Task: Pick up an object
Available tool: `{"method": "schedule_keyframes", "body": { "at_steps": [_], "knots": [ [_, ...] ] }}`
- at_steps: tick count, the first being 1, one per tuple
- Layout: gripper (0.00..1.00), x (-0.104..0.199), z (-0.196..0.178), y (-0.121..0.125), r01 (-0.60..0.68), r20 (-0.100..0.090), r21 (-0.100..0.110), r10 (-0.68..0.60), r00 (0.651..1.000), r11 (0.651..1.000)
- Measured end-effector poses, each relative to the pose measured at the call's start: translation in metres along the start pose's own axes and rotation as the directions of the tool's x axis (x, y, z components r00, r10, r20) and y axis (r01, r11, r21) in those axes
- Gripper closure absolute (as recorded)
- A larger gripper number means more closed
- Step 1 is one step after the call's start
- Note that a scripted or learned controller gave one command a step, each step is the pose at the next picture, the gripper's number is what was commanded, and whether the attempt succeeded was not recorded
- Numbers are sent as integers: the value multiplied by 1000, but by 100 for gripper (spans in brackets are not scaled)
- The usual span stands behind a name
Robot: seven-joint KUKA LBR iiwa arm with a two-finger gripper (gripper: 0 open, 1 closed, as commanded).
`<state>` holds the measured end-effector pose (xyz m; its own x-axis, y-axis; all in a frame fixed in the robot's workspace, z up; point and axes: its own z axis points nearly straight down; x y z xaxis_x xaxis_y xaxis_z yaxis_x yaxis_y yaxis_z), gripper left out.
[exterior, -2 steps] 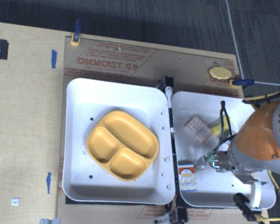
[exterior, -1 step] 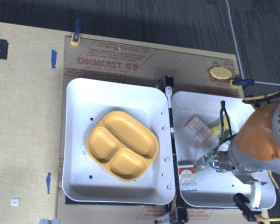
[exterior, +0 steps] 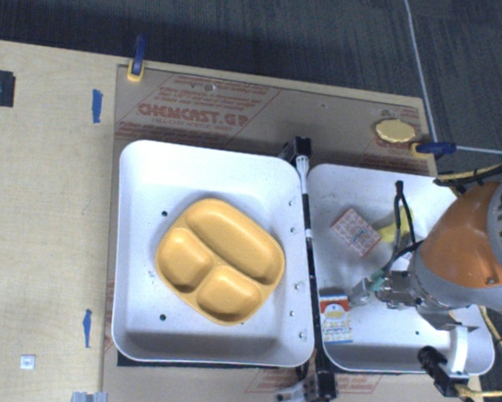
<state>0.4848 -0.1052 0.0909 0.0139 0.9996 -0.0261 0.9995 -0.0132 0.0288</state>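
In the right bin lie a pink patterned packet, a small white card with red and blue print at the front left corner, and a yellow object partly hidden behind the arm. My gripper hangs low over the bin's middle, between the packet and the card, just right of the card. I see nothing held in it. The orange band of the arm covers the bin's right side.
The left bin holds a large yellow three-compartment plate. A black divider bar runs between the bins. A round tan disc and a blue clip sit on the board behind the right bin.
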Motion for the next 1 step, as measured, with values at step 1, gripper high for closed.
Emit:
{"method": "schedule_keyframes", "body": {
  "at_steps": [1],
  "knots": [
    [0, 0, 0, 0, 1, 0, 0, -1, 1000, 1000]
  ]
}}
